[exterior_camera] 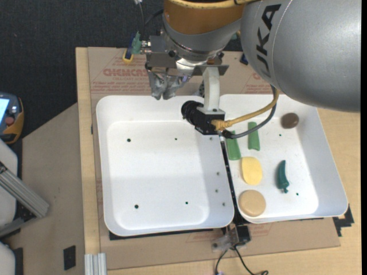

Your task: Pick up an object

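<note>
— Where's the arm (304, 39)?
— It comes in from one o'clock. Its pincer (165, 89) hangs over the left bin's (149, 171) twelve o'clock rim. I cannot tell whether it is open or closed.
— And the objects?
— They all lie in the right bin (312, 153), around four o'clock from the pincer and well apart from it: tan disc (252, 203), yellow oval (250, 171), green strip (233, 148), second green strip (253, 137), teal piece (282, 176), brown lump (290, 120).
</note>
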`<action>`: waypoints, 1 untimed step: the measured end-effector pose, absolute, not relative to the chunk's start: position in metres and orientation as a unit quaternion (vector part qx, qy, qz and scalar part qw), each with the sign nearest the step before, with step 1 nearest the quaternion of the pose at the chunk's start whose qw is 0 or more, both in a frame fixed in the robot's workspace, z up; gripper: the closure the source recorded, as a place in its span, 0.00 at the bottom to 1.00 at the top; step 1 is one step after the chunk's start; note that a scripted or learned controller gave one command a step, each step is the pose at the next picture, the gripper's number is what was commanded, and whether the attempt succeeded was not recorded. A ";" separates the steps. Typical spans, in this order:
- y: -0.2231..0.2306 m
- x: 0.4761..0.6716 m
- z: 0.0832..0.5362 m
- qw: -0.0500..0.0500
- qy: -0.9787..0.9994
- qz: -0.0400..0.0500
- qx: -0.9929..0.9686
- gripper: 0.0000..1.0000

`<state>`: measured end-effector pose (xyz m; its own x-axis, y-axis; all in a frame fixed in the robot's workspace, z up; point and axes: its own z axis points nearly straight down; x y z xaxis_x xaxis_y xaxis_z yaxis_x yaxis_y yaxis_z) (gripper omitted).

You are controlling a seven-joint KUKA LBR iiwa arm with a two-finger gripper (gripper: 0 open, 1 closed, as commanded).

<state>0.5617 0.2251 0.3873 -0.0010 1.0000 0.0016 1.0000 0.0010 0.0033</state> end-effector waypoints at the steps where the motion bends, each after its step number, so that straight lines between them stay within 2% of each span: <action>1: 0.224 0.588 0.502 0.004 0.708 0.007 0.707 1.00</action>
<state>0.5884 0.2244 0.5022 -0.0012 1.0000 0.0050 0.9999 0.0011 0.0154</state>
